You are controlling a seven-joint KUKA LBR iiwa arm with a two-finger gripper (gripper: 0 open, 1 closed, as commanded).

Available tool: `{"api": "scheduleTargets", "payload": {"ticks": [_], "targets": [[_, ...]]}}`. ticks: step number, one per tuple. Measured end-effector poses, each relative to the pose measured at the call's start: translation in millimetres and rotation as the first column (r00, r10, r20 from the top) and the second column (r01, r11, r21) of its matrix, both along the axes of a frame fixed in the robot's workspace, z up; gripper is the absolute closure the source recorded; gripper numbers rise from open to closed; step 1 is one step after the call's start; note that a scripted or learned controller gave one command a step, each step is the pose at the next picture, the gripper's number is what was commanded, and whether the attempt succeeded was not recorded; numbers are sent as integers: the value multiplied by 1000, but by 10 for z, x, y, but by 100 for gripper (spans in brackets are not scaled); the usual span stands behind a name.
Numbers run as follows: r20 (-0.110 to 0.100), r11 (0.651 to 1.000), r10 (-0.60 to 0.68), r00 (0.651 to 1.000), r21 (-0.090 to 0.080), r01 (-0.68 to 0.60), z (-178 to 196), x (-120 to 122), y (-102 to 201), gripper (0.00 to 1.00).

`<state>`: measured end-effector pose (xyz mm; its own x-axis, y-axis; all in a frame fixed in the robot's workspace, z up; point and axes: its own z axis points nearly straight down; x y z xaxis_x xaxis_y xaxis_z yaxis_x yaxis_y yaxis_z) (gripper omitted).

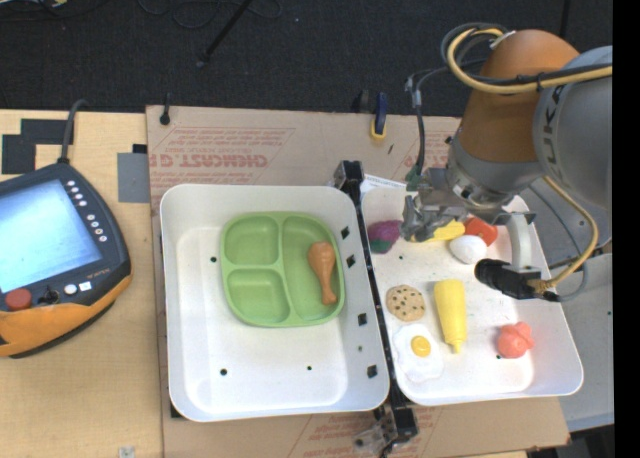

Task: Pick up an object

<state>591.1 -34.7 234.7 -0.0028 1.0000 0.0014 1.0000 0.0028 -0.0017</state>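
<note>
My gripper point(421, 222) hangs low over the back left part of the right bin point(540, 378). Just left of it lies a purple piece point(383, 235). A yellow banana-like piece point(447, 233), a white egg point(466, 248) and a red piece point(482, 230) lie just to its right. Nearer the front are a cookie point(405, 302), a yellow corn cob point(451, 313), a fried egg point(418, 348) and a red strawberry point(514, 340). I see nothing held in the gripper.
The left bin point(200, 366) holds a green divided plate point(262, 291) with a brown drumstick point(323, 268) in its right compartment. A black divider point(362, 276) runs between the bins. A control pendant point(55, 246) lies at the far left of the bench.
</note>
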Motion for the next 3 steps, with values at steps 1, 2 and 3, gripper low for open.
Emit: {"api": "scheduleTargets", "payload": {"ticks": [1,2,3], "targets": [[-3,1000,-3,1000,-1,3,-180,35,71,100],[0,1000,-3,1000,-1,3,-21,9,37,100],[-1,1000,-3,1000,-1,3,23,9,107,100]]}}
